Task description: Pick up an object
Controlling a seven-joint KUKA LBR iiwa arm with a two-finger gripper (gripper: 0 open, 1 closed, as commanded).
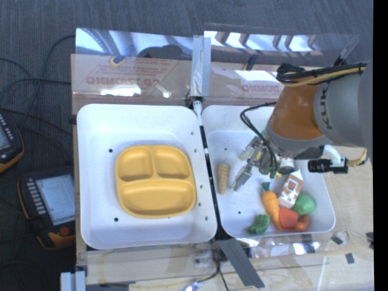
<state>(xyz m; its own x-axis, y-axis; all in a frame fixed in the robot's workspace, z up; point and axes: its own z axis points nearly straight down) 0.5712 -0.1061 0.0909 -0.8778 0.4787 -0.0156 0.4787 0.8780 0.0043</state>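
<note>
Yellow plastic, one divided plate [156, 180] lies mid-left bin [91, 162]. One cone [224, 176] sits by the right bin's [227, 220] left wall; one carrot [271, 206], one broccoli [259, 224] and perhaps three more toys crowd its near-right corner. The hand [250, 164] hangs spread, holding nothing, beside the cone.

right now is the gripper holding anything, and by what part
Nothing is held: the gripper hangs open over the right bin, between the ice cream cone and the carrot.

Partial lettering "KU" reads on the grey arm [345, 111] above the gripper [251, 162]; cardboard [130, 77] print behind is illegible.
</note>
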